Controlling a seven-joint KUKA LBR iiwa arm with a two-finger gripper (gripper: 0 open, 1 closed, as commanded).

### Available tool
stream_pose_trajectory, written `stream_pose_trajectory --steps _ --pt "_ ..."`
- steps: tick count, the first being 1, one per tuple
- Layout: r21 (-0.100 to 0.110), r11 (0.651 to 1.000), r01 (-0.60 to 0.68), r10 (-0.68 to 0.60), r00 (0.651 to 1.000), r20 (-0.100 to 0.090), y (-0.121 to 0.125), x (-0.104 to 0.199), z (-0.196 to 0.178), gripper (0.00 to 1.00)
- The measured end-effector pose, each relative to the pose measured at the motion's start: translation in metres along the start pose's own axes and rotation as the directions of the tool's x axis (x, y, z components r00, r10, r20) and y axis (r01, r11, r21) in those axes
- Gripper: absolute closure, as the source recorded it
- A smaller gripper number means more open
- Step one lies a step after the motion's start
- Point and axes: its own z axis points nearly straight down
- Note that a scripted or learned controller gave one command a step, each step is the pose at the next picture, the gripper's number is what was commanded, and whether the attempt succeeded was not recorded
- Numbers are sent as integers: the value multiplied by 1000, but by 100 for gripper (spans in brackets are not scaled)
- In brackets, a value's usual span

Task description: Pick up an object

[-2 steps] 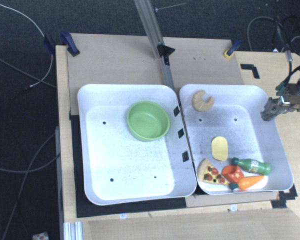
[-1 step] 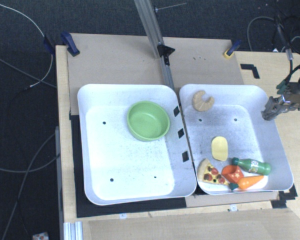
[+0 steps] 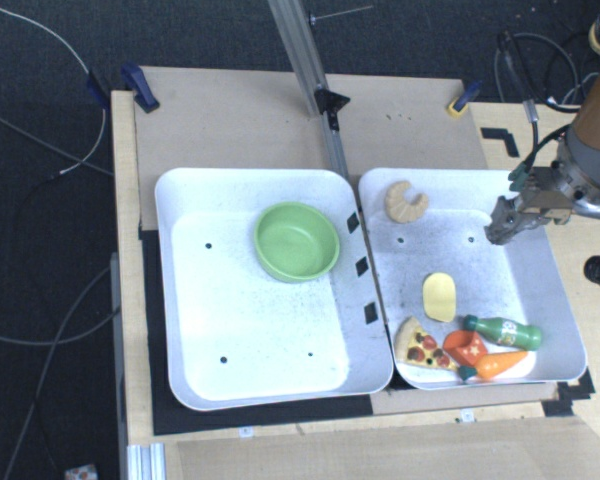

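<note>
The bench (image 3: 280, 128) carries two shallow white bins side by side. The left bin (image 3: 230, 368) holds a green bowl (image 3: 298, 240), upright, at about 1 o'clock from the bin's centre and near its back wall. The right bin (image 3: 565, 308) holds six loose items. A tan croissant (image 3: 405, 202) lies at 11 o'clock from that bin's centre, close to the back-left corner. A yellow piece (image 3: 439, 296) lies just below centre, at about 7 o'clock. The other four items are clustered along the front wall from 6 to 5 o'clock: a pizza slice (image 3: 422, 346) at the left of the cluster, a red piece (image 3: 464, 347) just beside it, a green bottle (image 3: 504, 331) lying on its side above the red piece, and an orange carrot (image 3: 500, 365) lying along the front edge; whether these four touch cannot be resolved. The arm (image 3: 592, 148) enters from 3 o'clock. The gripper (image 3: 504, 226) sits over the right bin at about 2 o'clock from its centre, above bare floor, well apart from the croissant and from the front cluster. No item is seen between its fingers; finger spacing cannot be determined from this angle. A metal pole (image 3: 300, 43) rises from the bench's rear, at 12 o'clock between the two bins. Blue clamps (image 3: 140, 88) hold the bench's rear corners.
</note>
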Motion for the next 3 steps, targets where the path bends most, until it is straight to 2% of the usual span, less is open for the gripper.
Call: stream_pose_trajectory --steps 1,2,3 --pt "4 1000 0 0 1000 -1 10 46 15 100" --pt "-8 1000 1 -1 1000 3 27 101 10 100" --pt "-5 1000 1 -1 1000 4 44 156 30 100"
